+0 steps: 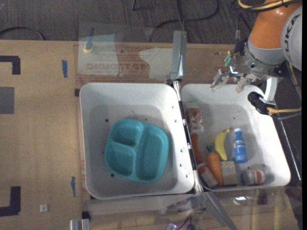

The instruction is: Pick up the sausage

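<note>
Our claw (pixel 229 80) hangs released over the right bin's (pixel 280 143) far rim; sausage (pixel 195 147) lies against its left wall, so we descend aligned lengthwise, clearing the carrot (pixel 215 166).

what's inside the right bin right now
The right bin holds a sausage by its left wall, a carrot, banana, blue bottle, a small packet and a can. Whatever lies beneath the carrot is covered.
</note>
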`<state>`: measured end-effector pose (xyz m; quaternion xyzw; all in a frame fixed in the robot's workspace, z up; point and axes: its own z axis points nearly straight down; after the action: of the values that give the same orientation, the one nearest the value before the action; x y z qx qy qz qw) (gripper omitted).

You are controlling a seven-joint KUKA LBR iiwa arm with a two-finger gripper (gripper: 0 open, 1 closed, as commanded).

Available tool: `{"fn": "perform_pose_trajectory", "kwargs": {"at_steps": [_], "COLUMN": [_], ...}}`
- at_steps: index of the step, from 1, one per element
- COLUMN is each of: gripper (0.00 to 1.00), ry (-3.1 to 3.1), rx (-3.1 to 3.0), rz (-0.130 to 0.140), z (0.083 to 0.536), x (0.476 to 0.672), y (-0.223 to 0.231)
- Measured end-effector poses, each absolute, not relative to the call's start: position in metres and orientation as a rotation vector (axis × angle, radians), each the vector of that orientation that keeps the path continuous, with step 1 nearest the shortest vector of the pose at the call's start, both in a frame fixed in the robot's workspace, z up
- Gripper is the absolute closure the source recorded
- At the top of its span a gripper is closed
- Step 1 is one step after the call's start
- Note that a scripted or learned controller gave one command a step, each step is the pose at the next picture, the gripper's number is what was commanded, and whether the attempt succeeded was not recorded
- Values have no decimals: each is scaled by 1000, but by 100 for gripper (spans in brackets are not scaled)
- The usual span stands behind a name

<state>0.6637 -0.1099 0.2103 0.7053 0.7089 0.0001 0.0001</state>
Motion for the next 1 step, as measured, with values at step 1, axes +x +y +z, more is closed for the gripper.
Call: {"fn": "perform_pose_trajectory", "kwargs": {"at_steps": [1], "gripper": [0], "ry": [1462], "rx": [2784], "rz": [-4], "z": [94], "x": [643], "y": [-91]}}
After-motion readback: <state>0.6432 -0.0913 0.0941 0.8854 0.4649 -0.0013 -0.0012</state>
